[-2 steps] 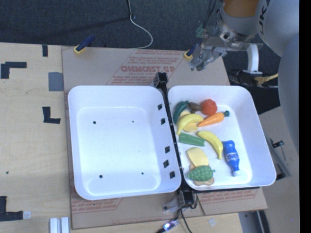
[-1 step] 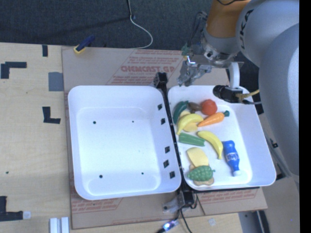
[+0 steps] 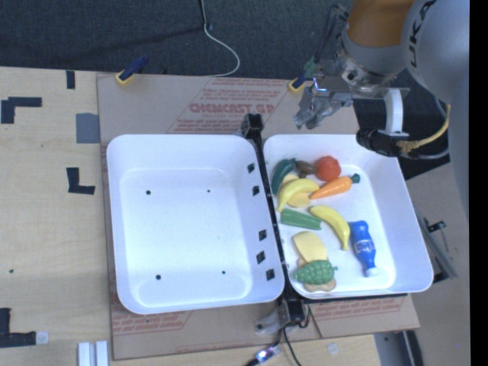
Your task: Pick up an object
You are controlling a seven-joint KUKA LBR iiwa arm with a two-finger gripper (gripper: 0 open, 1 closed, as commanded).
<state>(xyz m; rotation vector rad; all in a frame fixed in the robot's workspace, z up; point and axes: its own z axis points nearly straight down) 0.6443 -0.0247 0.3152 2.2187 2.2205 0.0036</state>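
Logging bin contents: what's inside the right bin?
Right bin: tomato, carrot, two bananas, blue bottle, green vegetables, yellow piece. Anything beneath them is covered.

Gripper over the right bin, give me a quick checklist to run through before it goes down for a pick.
1. Gripper free of any object: ok, nothing shows between its fingers.
2. Gripper above the right bin: not ok, it hangs past the far rim.
3. Targets present: ok, tomato, carrot, blue bottle.
4. Isolated target: ok, the blue bottle lies nearly apart; others crowd together.
5. Finger opening: cannot tell.
6. Left bin free for a drop: ok.
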